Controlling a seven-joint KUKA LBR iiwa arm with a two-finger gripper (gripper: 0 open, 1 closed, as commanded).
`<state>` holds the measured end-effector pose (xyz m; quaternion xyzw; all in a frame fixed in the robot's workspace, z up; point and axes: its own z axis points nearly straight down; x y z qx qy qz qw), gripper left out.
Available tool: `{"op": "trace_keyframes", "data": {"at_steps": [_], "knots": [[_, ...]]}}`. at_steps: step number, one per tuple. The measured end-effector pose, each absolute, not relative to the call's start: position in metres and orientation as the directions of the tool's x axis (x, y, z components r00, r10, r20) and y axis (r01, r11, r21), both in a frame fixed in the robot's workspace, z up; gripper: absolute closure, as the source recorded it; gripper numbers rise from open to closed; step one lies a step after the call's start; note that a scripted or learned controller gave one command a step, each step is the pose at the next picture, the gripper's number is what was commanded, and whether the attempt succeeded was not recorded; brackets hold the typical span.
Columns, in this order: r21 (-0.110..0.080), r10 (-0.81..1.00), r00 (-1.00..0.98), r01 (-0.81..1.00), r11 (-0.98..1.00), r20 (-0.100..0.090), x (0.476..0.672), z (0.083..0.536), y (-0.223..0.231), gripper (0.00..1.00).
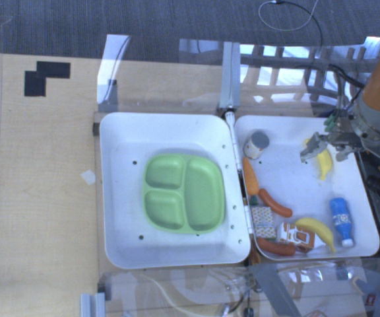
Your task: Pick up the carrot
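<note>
Carrot (250,178) is being shown as a short orange taper, lying along the left wall of the right bin (289,134), near the middle of the frame, with its narrow end pointing up toward a small grey-capped jar (256,144). Its lower end is being touched by a reddish sausage (275,203) that is slanting down to the right. Nothing is being pressed against the carrot from above.

The gripper (323,147) is being held in the upper right of the frame, well apart from the carrot, over the far side of the same bin. Its fingers are being kept spread, with a small yellow banana (324,164) lying just beneath them; whether the banana is being touched cannot be told.

Along the bin's lower edge, a patterned packet (263,220), a second sausage (276,247), a small carton (297,236) and a larger banana (316,230) are being crowded together, and a blue bottle (342,222) is lying at the right.

The left bin (121,177) is being occupied by a green divided plate (184,193).
</note>
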<state>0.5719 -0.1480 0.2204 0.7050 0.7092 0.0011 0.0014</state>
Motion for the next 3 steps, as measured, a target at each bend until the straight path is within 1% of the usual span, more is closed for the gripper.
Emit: {"op": "trace_keyframes", "data": {"at_steps": [1, 2, 3], "knots": [[0.007, 0.978, -0.207, 0.978, 0.207, -0.003, 0.577, 0.220, -0.157, 0.00], [0.006, 1.000, 0.015, 1.000, -0.015, 0.000, 0.624, 0.096, -0.096, 0.00], [0.009, 0.995, -0.102, 0.995, 0.102, -0.003, 0.656, 0.210, -0.147, 0.00]]}}
